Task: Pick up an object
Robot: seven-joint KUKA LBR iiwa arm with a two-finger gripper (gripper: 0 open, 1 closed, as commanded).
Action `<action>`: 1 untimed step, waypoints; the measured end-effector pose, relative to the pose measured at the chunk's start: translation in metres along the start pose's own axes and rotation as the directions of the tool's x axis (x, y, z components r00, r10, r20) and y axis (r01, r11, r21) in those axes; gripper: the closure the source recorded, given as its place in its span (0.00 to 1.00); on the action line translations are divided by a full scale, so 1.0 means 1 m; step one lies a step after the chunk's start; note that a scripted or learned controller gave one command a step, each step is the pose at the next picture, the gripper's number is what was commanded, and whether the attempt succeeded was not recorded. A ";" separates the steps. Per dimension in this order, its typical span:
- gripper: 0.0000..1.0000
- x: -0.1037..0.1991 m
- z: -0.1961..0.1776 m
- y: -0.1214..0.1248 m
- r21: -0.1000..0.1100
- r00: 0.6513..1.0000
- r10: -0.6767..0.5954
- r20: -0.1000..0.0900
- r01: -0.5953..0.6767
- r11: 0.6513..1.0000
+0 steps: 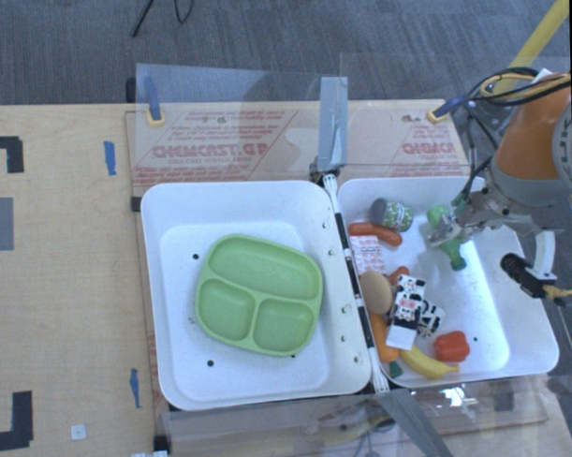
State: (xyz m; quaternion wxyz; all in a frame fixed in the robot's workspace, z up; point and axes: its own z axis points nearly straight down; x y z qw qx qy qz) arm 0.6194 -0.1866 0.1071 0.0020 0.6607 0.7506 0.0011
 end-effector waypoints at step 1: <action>1.00 0.052 -0.113 0.040 0.000 0.998 0.065 0.000 -0.065 0.998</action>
